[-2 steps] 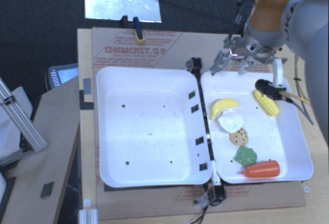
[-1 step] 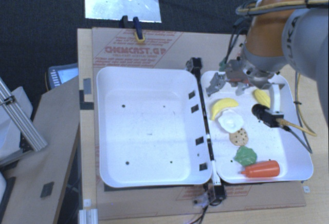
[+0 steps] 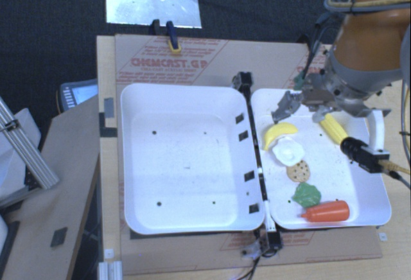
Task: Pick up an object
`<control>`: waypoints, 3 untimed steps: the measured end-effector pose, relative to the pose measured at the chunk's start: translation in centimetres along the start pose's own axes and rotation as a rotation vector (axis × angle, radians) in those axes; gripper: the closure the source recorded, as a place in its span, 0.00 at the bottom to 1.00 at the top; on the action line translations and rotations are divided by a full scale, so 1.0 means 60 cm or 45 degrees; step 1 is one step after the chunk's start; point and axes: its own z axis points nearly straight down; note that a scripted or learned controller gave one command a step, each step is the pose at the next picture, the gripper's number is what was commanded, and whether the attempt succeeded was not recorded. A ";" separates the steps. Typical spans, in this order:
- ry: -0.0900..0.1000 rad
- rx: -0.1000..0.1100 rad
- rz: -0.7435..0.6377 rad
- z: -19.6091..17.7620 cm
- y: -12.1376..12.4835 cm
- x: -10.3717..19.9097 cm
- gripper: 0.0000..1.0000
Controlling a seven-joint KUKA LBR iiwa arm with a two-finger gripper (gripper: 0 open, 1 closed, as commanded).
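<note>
From above, the arm [image 3: 369, 22] leans in from the right, its gripper [image 3: 287, 105] poised over the right bin [image 3: 369, 198], just above the banana [image 3: 280, 133]; whether it's open or shut, I can't tell. Below lie a white piece [image 3: 288, 151], cookie [image 3: 298, 172], green lump [image 3: 307, 194] and carrot [image 3: 326, 211].

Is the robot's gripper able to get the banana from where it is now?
Probably yes. The gripper hangs just above the banana in the right bin, with nothing between them. The white egg-like thing touches the banana's lower side, so it might get nudged.
</note>
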 end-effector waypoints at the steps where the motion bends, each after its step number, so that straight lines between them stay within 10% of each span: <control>1: 0.000 0.012 -0.005 0.075 0.101 0.117 0.00; 2: -0.003 0.007 0.001 0.099 0.210 0.131 0.00; 3: 0.000 0.013 -0.003 0.175 0.221 0.258 0.00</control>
